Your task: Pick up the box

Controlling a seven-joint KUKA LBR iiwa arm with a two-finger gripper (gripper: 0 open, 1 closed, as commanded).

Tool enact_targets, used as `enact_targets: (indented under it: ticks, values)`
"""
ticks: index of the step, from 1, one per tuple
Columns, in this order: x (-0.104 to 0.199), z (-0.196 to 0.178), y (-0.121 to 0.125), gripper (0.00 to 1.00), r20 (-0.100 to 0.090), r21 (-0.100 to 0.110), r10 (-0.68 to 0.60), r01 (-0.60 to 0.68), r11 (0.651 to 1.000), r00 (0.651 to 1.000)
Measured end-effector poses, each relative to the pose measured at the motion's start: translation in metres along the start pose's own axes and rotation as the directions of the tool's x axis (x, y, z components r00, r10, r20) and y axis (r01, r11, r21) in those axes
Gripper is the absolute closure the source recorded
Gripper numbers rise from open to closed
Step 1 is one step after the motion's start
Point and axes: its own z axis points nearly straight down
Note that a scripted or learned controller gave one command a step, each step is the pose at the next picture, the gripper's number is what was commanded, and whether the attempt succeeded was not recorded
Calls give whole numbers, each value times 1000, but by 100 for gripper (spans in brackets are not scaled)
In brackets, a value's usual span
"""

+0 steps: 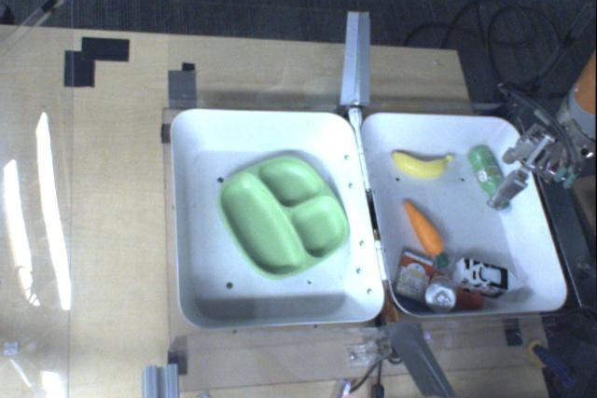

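Note:
The box [412, 276] is a small red and brown carton lying flat near the front edge of the right bin [541, 228]. A silver can [440, 296] touches its right side. My gripper [512, 172] hangs over the bin's back right part, far from the box and just right of a green bottle [483, 168]. Its fingers [506, 192] stand open with nothing between them.
A banana [422, 164] lies at the back of the right bin and a carrot [423, 227] in its middle. A black and white packet [480, 275] sits right of the can. The left bin [196, 228] holds a green divided plate [283, 214].

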Motion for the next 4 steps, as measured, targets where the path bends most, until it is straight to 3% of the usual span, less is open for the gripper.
enact_targets:
  ticks: [1,2,3,4]
  values:
    - [27,119,54,0,5,-3,155,-155,988,988]
    - [26,109,57,100,6,-7,155,-155,988,988]
    - [26,109,57,0,6,-7,155,-155,988,988]
    - [-2,88,23,0,0,1,436,-436,900,900]
